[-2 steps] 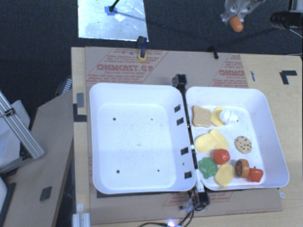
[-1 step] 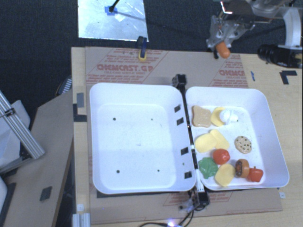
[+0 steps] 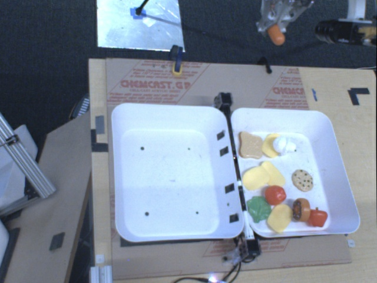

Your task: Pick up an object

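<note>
Gripper (image 3: 277,27) is up at the top right, clear of both bins, closed on a small orange object (image 3: 276,36) — looks light, smooth, rounded, so slip risk; pinched at its top. Fingers partly blurred, arm cut off by the frame. 1 right bin (image 3: 336,140) carries the other toy food.

Above the right bin (image 3: 339,137), the gripper (image 3: 275,23) is pale grey metal with translucent-looking fingers, joined to a white wrist segment and black cylindrical part.
</note>
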